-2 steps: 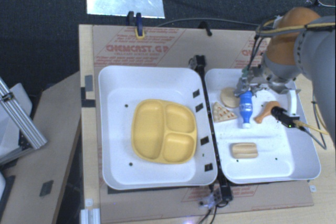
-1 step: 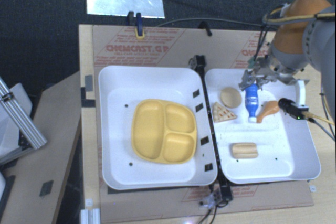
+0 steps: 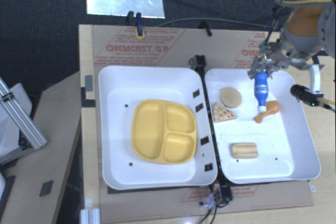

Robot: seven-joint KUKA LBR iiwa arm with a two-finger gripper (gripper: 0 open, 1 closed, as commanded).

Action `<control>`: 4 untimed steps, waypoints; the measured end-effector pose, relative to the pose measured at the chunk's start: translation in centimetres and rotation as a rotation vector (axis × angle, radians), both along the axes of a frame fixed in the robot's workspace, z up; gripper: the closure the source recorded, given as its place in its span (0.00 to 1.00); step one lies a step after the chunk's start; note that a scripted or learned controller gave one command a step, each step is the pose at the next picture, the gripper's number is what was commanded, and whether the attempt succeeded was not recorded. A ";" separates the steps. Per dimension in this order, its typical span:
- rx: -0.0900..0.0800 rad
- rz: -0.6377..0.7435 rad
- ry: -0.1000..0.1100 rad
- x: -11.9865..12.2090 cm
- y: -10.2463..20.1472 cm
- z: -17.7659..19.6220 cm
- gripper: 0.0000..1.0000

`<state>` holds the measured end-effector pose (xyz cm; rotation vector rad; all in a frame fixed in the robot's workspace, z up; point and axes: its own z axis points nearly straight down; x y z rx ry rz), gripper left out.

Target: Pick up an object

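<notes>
Camera view looks down on the desk with two white bins side by side: the left bin carries a yellow divided plate, and the right bin carries the small things the task can choose from. The pincer sits over the far edge of the right bin, toward its far right corner, and the blue bottle lies directly beneath and just toward the near edge from it, the blue top reaching up to the pincer tips. The bottle's long axis runs roughly from the bin's far edge to its near edge, white cap at the near end, so a grasp would have to close across its width, from left to right. Whether the pincer is spread or pinched onto the bottle cannot be told; the metal parts there are too small and cluttered, and the bottle seems to rest on the bin floor. Touching the bottle's cap end on its right is an orange drumstick-shaped toy. A round tan cookie and a waffle wedge lie near the bin's left wall, and a bread roll lies well apart toward the near edge.
</notes>
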<state>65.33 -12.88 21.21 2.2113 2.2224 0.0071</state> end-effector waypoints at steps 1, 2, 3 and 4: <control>0.001 0.000 0.002 0.1 0.0 3.6 1.00; 0.002 0.002 0.008 -1.7 4.3 2.5 1.00; 0.003 0.003 0.009 -4.5 8.3 1.6 1.00; 0.003 0.004 0.008 -6.8 12.7 2.5 1.00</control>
